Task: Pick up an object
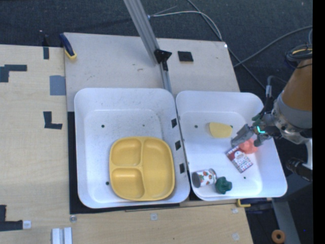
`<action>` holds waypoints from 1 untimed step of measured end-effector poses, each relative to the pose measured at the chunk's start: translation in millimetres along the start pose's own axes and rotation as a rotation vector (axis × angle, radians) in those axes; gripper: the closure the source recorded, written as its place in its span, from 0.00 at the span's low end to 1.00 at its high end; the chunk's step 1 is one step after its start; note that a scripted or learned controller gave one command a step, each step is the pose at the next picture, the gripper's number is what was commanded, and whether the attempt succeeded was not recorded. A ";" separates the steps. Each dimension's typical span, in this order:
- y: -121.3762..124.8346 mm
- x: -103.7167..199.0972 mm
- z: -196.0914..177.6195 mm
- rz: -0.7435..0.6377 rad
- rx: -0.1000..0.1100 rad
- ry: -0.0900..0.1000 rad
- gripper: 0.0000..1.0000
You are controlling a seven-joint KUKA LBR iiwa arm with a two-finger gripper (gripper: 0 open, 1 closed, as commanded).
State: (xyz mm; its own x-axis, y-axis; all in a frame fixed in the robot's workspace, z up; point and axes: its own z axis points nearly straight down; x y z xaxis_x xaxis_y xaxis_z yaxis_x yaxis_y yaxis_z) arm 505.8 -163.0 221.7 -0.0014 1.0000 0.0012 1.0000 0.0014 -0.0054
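Pincer (246, 136) hovers over upright orange object (248, 147).

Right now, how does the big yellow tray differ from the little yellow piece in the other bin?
The yellow tray is far larger than the yellow piece. The tray is split into compartments with a raised rim; the piece looks like a plain, rounded lump. The tray lies in the left bin, while the piece lies in the right bin, near the tool. Both are yellow and rest flat on a bin floor.
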 end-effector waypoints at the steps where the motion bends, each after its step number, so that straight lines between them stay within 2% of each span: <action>1: 0.9 0.0 -1.3 0.000 -0.003 -0.001 0.00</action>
State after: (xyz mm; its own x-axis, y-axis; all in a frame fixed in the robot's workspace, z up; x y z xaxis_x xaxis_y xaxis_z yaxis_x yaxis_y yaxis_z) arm 506.7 -163.1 223.0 -0.0018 1.0000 0.0004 1.0000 0.0018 -0.0020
